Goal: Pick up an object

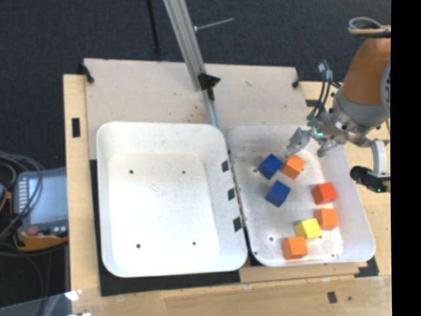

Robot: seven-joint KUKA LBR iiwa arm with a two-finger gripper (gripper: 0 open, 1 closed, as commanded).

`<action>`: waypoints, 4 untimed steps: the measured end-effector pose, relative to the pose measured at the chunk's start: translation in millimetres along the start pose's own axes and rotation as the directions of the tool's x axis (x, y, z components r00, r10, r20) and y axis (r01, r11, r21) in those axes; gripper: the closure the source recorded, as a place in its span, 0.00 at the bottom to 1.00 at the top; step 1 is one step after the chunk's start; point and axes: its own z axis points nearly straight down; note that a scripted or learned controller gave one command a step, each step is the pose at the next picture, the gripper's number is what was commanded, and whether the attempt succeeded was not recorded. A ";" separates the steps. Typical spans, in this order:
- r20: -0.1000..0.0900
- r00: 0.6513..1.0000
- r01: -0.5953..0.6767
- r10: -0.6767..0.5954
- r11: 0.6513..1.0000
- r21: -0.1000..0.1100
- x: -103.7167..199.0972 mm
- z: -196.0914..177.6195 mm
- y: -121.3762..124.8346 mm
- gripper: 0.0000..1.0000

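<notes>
Nothing is held yet. The gripper (309, 142) is seen with fingers spread, poised just above the orange cube (293, 166) at the far side of the right bin (352, 176). A blue cube (269, 166) is touching that orange cube. Lowering, closing and lifting remain to be done

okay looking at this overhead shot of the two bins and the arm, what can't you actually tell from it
- Camera view: whether the gripper has hold of anything; its fingers are small and blurred above the right bin.
- Whether the gripper touches the orange block just below it, or the blue block beside that; the slanted view gives no height.
- The arm: its base is cut off by the right edge.
</notes>
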 end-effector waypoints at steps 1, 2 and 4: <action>0.000 1.000 -0.003 0.003 1.000 0.005 -1.0 62.8 -2.5 0.00; 0.005 1.000 0.000 0.000 1.000 -0.023 -2.6 83.8 4.8 0.00; 0.001 1.000 0.000 0.000 1.000 -0.006 3.7 16.1 3.3 1.00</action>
